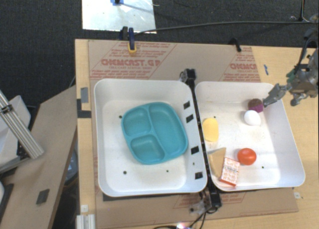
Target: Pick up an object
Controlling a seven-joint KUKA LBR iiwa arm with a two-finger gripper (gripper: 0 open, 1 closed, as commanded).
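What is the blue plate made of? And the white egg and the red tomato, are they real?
The blue plate looks like hard plastic: one even colour, smooth, with three moulded sections. The white egg is smooth and evenly white; real or plastic, the look leaves it open. The red tomato is glossy and even in colour, so it is probably a plastic toy, though that is a guess.

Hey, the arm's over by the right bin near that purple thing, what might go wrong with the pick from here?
The end effector sits at the right bin's far edge beside the purple ball, which touches the white egg. A descent there may nudge both, and round items could roll away. It may also catch the bin's rim, since it is so close to the wall.
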